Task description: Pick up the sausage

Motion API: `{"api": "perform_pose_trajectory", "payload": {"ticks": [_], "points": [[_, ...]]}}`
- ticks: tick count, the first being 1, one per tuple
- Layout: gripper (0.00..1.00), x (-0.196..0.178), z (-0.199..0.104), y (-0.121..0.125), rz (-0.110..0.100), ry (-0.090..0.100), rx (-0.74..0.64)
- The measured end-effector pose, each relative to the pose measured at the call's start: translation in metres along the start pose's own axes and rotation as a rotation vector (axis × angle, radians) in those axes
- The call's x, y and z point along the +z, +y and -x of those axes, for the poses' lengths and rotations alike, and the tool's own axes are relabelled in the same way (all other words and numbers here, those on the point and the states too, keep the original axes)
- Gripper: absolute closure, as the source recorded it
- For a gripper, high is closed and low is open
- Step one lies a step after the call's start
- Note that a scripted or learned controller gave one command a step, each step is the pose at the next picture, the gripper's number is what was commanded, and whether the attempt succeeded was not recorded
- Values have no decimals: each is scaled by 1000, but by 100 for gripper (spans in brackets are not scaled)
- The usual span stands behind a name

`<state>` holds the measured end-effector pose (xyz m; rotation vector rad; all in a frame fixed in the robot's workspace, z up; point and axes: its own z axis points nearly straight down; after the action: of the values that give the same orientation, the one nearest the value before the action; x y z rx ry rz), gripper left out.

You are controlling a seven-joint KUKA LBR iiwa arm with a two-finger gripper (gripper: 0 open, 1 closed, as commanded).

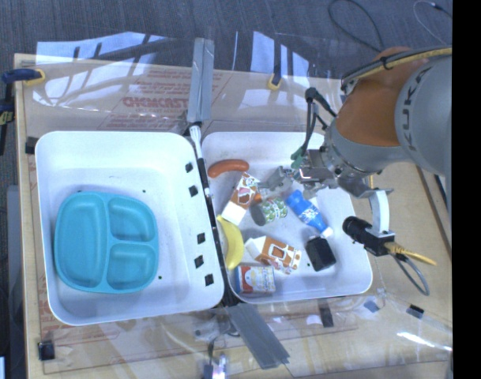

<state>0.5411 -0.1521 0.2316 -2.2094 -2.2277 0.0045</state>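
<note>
The sausage (227, 167) lies in the right bin (358, 279), at its far left corner, close to the divider between the two bins. Its long axis runs roughly left–right, with a slight bow. It sits apart from the clutter: the nearest neighbour is a small carton (245, 191) just near-side of it, not clearly touching.

The gripper (291, 176) hangs over the middle of the same bin, under the grey-and-orange arm (382, 121) that reaches in from the right. The view does not resolve its state (dark hardware against a cluttered background), so whether it is apart or together cannot be told. Nothing is seen held in it.

Key relation: the sausage lies to the left of the gripper and slightly farther back, with the carton and a blue bottle (306, 212) lying on the near side of that line. Judgement: the pick has not begun; the next move calls for a shift left toward the far corner, with the closing direction set across the sausage's short axis, i.e. near–far.

Risk (judged): the bin wall and divider crowd the sausage, so a descent may clip the rim.

The left bin (50, 152) holds a blue divided plate (106, 242).
</note>
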Motion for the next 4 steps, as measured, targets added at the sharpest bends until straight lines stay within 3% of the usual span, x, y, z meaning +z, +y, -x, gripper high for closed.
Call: {"api": "perform_pose_trajectory", "payload": {"ticks": [1, 2, 3, 4], "points": [[0, 44, 15, 29, -2, -1, -43], [0, 140, 14, 84, 1, -1, -40], [0, 139, 35, 69, 1, 0, -199], [0, 139, -16, 94, 3, 1, 248]]}}
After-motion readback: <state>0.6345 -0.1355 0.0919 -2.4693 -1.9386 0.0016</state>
